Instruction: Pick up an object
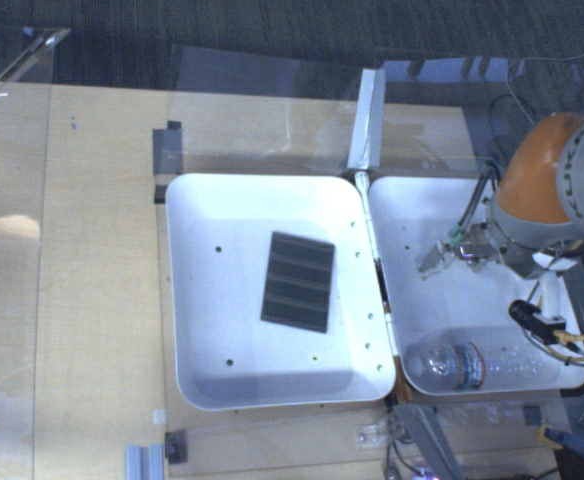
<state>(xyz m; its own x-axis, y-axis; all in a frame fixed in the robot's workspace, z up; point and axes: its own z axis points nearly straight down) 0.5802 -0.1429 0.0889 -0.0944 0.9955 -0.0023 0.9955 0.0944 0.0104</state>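
Clear bottle (459,364) (blue-banded) lies sideways; hand (434,261) above, grip state unclear.

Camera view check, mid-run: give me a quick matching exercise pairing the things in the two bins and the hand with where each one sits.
Things:
1. dark grey ribbed rectangular block
2. clear plastic bottle
3. hand
4. orange band on the grey arm

Places:
A. lying along the near wall of the right white bin
B. over the middle of the right white bin
C. at the right edge of the view, above the wrist
D. lying near the centre of the left white bin

Pairs: 1-D, 2-A, 3-B, 4-C
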